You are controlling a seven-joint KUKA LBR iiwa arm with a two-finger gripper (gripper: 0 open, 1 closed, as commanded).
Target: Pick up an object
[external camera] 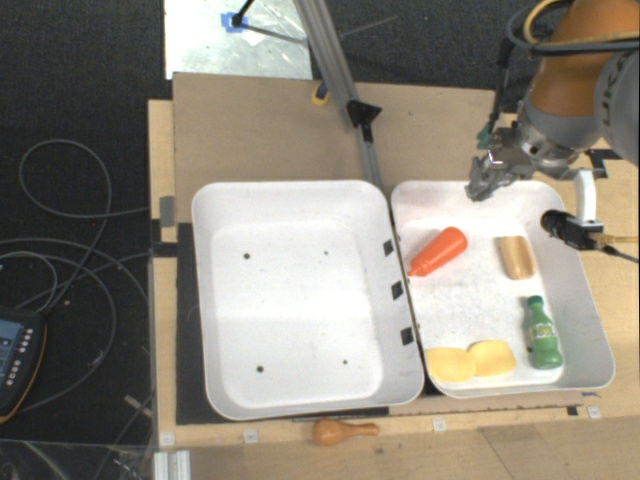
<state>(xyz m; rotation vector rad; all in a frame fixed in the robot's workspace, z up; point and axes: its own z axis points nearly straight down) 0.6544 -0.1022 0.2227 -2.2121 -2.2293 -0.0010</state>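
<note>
In the right bin [560, 383] lie an orange carrot-shaped toy [438, 252], a tan bread-like block [516, 257], a small green bottle [542, 332] and two yellow pieces [471, 361] near the front rim. My gripper [485, 187] hangs over the bin's back edge, up and to the right of the carrot and apart from every object. Nothing shows between its fingers. The grey arm with its orange band [590, 28] reaches in from the upper right.
The left bin [290, 298] sits beside the right one, joined by black clips [396, 290]. A small orange toy [340, 430] lies on the bench in front of the bins. A grey pole [335, 63] slants across the back. Cables lie on the floor at left.
</note>
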